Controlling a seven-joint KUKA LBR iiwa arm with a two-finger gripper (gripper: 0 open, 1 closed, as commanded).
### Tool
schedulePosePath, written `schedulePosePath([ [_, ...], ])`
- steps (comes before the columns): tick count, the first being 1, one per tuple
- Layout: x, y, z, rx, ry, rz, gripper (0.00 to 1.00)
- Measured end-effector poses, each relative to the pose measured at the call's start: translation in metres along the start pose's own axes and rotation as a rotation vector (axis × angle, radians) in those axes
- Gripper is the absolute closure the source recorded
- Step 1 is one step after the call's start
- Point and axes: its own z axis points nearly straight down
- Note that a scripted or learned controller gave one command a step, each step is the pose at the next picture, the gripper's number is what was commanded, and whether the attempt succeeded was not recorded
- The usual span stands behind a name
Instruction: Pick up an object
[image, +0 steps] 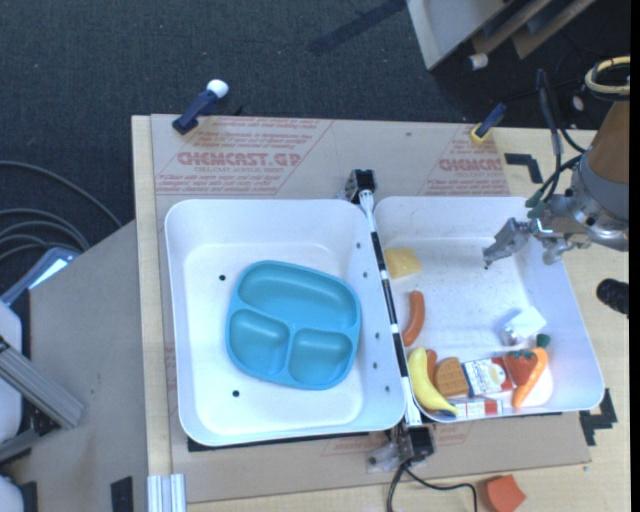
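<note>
The right bin (470, 225) holds several toy foods. A yellow wedge (402, 263) lies by its left wall, with a red sausage (414, 315) below it. Along the front sit a banana (424, 383), a brown biscuit (452, 377), a red and white packet (485, 378), a tomato (520, 366), a carrot (533, 374) and a small white block (524, 325). My gripper (524, 240) hangs over the bin's far right part, its fingers (498, 247) spread open with nothing between them. It stands well above the white block and apart from all the foods.
The left bin (200, 300) bears a blue sectioned plate (293, 324). A black clip strip (378, 270) joins the two bins. Blue clamps (200, 105) sit at the board's far corners, and an orange block (503, 492) lies off the front edge.
</note>
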Motion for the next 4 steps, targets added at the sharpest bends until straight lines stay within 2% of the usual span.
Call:
schedulePosePath([
  [1, 0.058, 0.010, 0.129, 0.001, 0.001, -0.001, 0.00],
  [2, 0.058, 0.011, 0.119, -0.001, 0.000, 0.001, 1.00],
  [3, 0.058, 0.011, 0.119, -0.001, 0.000, 0.001, 0.00],
  [4, 0.053, -0.027, 0.145, 0.002, 0.001, 0.001, 0.00],
])
